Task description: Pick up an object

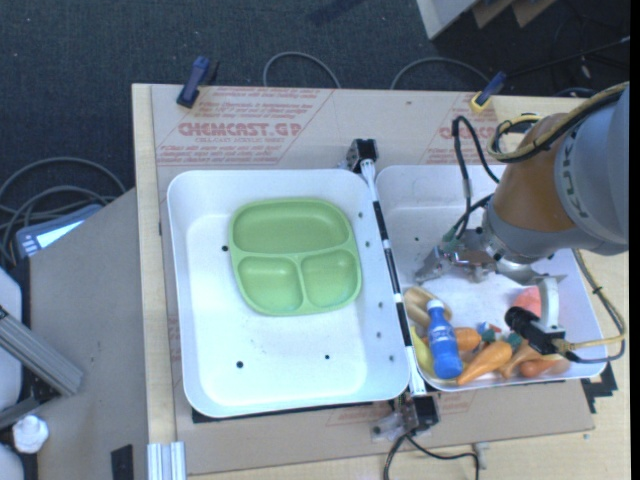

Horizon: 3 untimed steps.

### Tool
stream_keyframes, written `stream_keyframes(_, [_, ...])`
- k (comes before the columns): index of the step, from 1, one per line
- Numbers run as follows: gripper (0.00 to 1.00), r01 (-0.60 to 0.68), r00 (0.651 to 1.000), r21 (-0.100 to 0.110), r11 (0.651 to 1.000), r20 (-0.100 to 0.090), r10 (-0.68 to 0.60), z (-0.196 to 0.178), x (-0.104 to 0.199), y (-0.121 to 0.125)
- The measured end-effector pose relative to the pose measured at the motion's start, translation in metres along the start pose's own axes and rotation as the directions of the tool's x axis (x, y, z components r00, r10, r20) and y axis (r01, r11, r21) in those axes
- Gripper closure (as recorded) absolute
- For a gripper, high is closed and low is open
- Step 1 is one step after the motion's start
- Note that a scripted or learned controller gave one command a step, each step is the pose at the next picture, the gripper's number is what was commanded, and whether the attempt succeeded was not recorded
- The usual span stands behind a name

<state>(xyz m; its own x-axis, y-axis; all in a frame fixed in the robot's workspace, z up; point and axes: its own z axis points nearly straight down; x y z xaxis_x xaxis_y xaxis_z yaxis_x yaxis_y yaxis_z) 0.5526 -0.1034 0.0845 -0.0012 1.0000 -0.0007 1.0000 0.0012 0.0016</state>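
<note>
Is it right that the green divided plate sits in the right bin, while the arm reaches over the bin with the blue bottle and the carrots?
Not quite. The camera view shows the green divided plate in the left bin, not the right one. The rest holds: the arm reaches over the right bin, where the blue bottle and carrots lie.

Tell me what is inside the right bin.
The right bin holds a heap near its front: a blue bottle, orange pieces, something pink. The arm covers its far right side.
</note>
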Motion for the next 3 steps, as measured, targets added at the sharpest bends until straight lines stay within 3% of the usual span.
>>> stream_keyframes(1, [0.00,0.000,1.000,-0.001,1.000,0.001,0.000,-0.107,-0.015,0.096])
stream_keyframes(2, [0.00,-0.001,1.000,-0.001,1.000,0.002,0.001,-0.100,-0.054,0.110])
stream_keyframes(3, [0.00,-0.002,1.000,0.003,1.000,0.000,0.002,-0.079,-0.107,0.081])
